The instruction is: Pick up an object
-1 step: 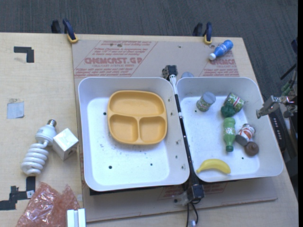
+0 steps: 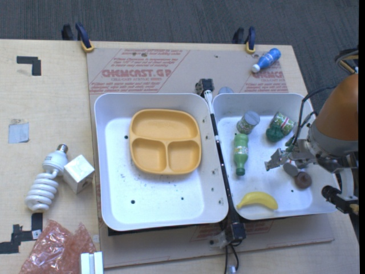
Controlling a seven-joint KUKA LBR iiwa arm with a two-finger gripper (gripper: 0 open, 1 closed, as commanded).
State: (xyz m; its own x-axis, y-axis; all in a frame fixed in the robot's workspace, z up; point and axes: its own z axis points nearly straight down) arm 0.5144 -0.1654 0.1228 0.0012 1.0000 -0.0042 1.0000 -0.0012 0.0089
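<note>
The right bin holds a green bottle, a small grey-capped jar, a green crumpled object, a yellow banana and a small brown round object. My gripper hangs low in the right part of this bin, its fingers spread and pointing left. It sits between the green crumpled object and the brown round object, with nothing between the fingers. The green bottle lies a short way to its left.
The left bin bears a yellow divided plate. A blue and white bottle lies on the board behind the right bin. A spiral light bulb, a white cube and red mesh lie left of the bins.
</note>
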